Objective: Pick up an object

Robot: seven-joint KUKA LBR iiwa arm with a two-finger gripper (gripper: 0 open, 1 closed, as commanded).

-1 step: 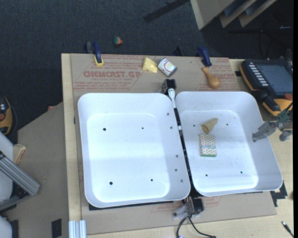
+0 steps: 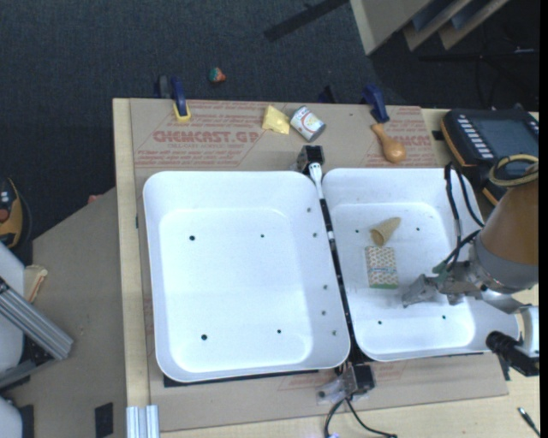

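Right bin point(image 2: 402, 346) floor beside tool point(image 2: 414, 295)

The bench top point(image 2: 257, 137) is a tan board printed with red lettering, set on dark grey carpet point(image 2: 103, 51) that fills the area beyond the gripper point(image 2: 417, 292), toward the top and left of the view. Two blue clamps point(image 2: 179, 96) grip the far edge of the board, up and to the left of the gripper. A small coloured item point(image 2: 217, 75) lies on the carpet past that edge. Pale shelving or furniture point(image 2: 428, 21) stands at the far upper corner, above the gripper. An aluminium extrusion point(image 2: 34, 321) sits well to its left. Lighting is even and diffuse.
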